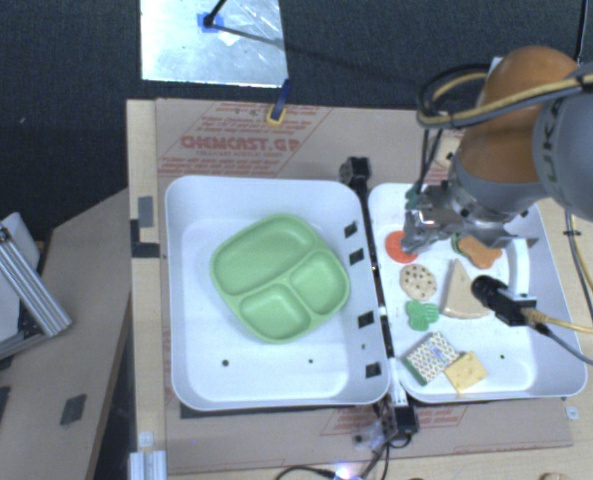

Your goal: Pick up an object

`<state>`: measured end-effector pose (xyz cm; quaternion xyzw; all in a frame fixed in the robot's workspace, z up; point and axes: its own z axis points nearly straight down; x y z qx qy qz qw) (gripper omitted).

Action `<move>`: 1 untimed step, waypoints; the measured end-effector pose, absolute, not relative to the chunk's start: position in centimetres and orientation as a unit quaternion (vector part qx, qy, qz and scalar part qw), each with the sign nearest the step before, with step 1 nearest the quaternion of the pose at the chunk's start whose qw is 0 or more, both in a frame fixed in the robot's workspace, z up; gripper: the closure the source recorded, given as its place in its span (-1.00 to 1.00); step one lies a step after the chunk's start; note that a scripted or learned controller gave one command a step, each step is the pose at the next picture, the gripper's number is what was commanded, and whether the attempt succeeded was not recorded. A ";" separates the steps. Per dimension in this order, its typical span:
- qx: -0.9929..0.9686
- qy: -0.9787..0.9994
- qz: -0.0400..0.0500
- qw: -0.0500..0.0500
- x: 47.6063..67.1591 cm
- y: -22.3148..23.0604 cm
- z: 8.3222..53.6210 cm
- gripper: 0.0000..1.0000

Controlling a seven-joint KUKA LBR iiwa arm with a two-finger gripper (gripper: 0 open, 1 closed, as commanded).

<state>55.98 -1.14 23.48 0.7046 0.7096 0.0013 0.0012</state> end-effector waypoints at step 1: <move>0.707 0.707 0.000 0.000 55.1 -1.3 21.6 1.00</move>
